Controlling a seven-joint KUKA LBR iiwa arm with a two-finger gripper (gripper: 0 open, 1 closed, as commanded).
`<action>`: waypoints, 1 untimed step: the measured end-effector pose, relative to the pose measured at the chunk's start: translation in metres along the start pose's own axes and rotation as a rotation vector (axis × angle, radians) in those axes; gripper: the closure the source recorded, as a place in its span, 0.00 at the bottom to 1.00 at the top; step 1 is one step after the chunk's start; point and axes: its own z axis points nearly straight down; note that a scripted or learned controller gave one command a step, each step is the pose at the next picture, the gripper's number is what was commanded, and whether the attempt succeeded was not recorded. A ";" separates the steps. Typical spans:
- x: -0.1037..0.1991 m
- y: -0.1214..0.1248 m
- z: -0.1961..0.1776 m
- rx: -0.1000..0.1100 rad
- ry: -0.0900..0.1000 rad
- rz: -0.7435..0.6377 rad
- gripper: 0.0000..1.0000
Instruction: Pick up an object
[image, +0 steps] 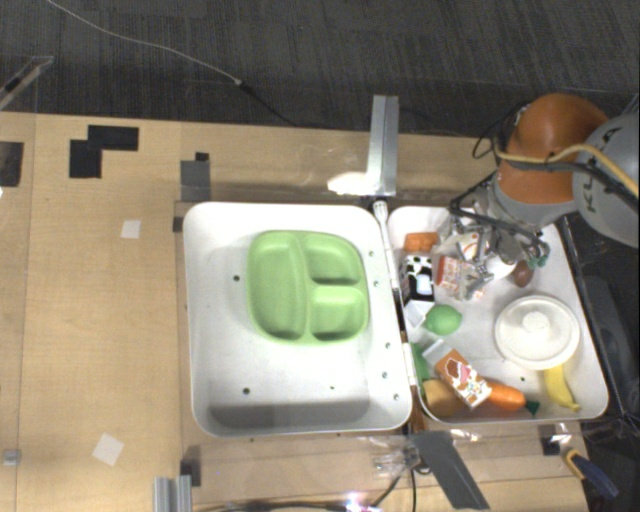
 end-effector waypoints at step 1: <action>-0.006 0.016 0.001 -0.001 0.004 -0.007 0.00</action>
